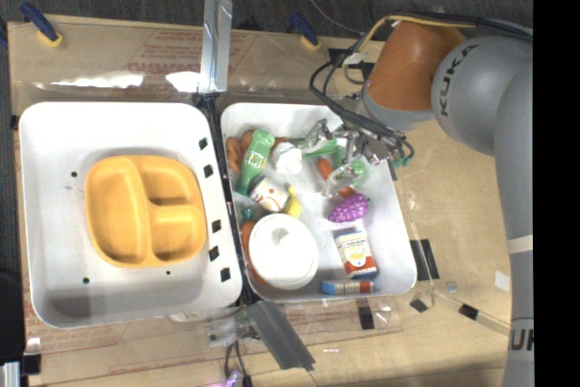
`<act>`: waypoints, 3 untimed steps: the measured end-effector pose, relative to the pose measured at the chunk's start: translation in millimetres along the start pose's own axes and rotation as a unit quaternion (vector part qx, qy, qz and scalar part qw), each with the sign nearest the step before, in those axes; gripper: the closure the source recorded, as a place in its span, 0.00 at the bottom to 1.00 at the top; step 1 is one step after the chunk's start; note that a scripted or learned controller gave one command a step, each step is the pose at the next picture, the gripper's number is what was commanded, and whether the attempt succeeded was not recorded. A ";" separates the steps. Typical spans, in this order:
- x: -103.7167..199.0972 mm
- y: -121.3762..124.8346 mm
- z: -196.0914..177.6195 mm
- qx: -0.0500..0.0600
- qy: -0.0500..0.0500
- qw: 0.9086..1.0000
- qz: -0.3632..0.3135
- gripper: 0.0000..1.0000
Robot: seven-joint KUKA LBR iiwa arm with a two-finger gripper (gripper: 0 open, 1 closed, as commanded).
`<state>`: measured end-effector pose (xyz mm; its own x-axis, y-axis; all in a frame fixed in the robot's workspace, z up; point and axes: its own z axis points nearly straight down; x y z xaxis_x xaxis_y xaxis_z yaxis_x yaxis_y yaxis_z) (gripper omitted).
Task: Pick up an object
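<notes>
My gripper [340, 160] reaches into the upper right part of the right bin [396, 222], low among the toys. Right by its fingers lie a green and orange toy vegetable [326, 168] and a small clear piece. A purple grape bunch [349, 209] sits just below the gripper. A green bottle [256, 152] lies at the bin's upper left beside orange-brown toys [236, 151]. A white round lid [283, 251] fills the lower left, and a small juice carton [354, 252] stands to its right.
The left bin [36, 195] holds a yellow divided tray [145, 209]. A small can with a yellow piece [272, 195] lies mid-bin on the right. A marker [347, 287] rests along the right bin's front wall. Cables loop behind the wrist.
</notes>
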<state>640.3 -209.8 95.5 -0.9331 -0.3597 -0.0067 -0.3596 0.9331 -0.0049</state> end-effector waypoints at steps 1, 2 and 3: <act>18.1 7.3 2.7 -0.003 0.004 0.998 0.064 0.00; 17.2 20.2 3.4 -0.003 0.005 0.996 0.092 0.00; 38.9 41.2 2.8 -0.002 0.004 0.993 0.121 0.00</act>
<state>589.2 -185.3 92.2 -0.9921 -0.1255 0.0004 -0.1255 0.9921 0.0007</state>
